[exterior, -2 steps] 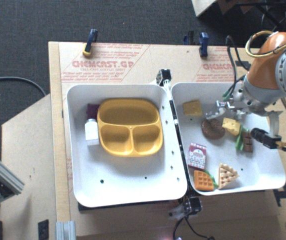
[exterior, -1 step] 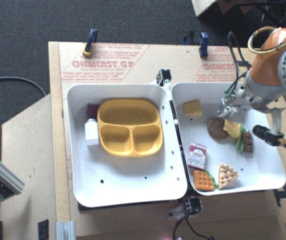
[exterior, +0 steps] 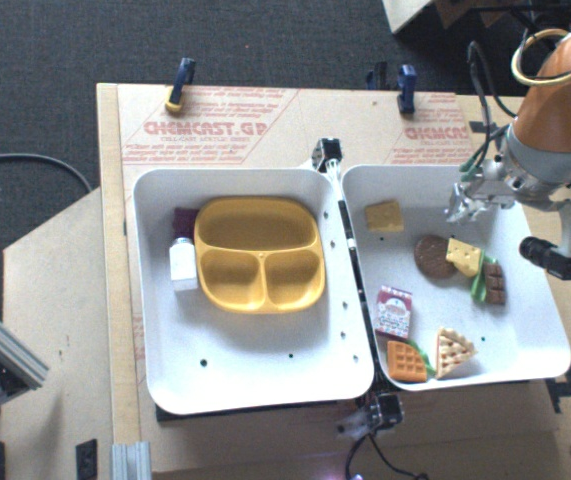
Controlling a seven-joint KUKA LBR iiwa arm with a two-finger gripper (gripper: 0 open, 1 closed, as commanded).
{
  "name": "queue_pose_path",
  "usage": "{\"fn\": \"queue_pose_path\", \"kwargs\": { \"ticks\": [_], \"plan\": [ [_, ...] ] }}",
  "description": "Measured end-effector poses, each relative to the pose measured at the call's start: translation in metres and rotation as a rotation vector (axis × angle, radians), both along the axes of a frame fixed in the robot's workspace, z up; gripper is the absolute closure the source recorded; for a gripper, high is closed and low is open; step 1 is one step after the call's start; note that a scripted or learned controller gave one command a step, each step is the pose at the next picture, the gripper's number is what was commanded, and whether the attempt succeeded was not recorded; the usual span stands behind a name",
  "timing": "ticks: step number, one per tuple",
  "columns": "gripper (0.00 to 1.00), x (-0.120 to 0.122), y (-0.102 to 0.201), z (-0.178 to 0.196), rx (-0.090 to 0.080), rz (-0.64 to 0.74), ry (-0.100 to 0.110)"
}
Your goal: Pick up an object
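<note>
Camera view shows the left bin [exterior: 155, 268] holding a yellow divided tray [exterior: 260, 253], the right bin [exterior: 540, 313] scattered toy food [exterior: 435, 258], the gripper [exterior: 468, 203] above, grip unreadable.

The arm [exterior: 555, 98] is seen as a rounded body with an orange band on its upper part and light grey casing below it. A pale yellowish cable loop is seen arching over the orange band, and dark cables are run along the arm's side. Beneath the grey casing, a silver metallic wrist assembly is fitted, from which the small grey gripper [exterior: 462, 206] is extended. A black cylindrical part is mounted on a pale bracket at the lower side of the wrist.
</note>
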State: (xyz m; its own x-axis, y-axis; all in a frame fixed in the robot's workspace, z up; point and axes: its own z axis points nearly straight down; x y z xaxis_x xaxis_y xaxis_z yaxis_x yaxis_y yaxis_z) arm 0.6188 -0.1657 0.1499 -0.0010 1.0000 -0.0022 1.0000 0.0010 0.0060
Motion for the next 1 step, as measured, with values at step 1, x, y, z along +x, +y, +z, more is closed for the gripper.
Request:
{"fn": "queue_pose_path", "kwargs": {
  "ticks": [1],
  "plan": [
    [1.00,0.0009,0.0014,0.0439,0.000,0.000,-0.001]
  ]
}}
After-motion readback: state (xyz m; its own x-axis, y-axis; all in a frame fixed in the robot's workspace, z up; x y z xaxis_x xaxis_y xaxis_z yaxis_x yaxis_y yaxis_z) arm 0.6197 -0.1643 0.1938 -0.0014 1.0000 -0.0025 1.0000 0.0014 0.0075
